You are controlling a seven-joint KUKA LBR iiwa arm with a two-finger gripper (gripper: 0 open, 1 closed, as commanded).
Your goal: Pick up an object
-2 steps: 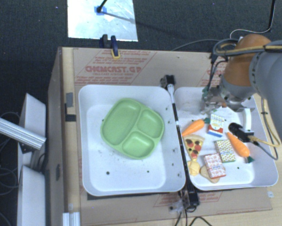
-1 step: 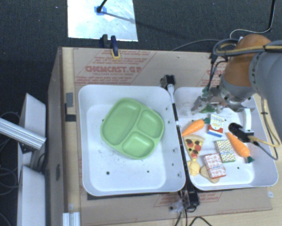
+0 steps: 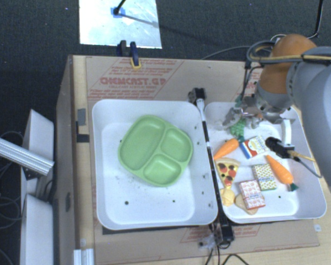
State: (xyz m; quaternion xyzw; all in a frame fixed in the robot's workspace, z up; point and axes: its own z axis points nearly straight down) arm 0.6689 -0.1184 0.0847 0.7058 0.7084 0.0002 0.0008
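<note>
Lying nearest the lens in the right bin (image 3: 311, 203) are toy foods: a pizza slice (image 3: 227, 171), two carrots and small boxes. Beyond them the gripper (image 3: 241, 116) is hovering over a green toy (image 3: 238, 129); whether it is gripping is unclear.

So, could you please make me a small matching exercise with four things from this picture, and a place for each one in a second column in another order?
Things:
1. green plate
2. pizza slice
3. hand
4. blue clamp

Places:
A. at the far edge of the bench, beyond both bins
B. in the left bin
C. over the far end of the right bin, above a small green thing
D. in the right bin, near the wall between the bins

Pairs: 1-B, 2-D, 3-C, 4-A
</note>
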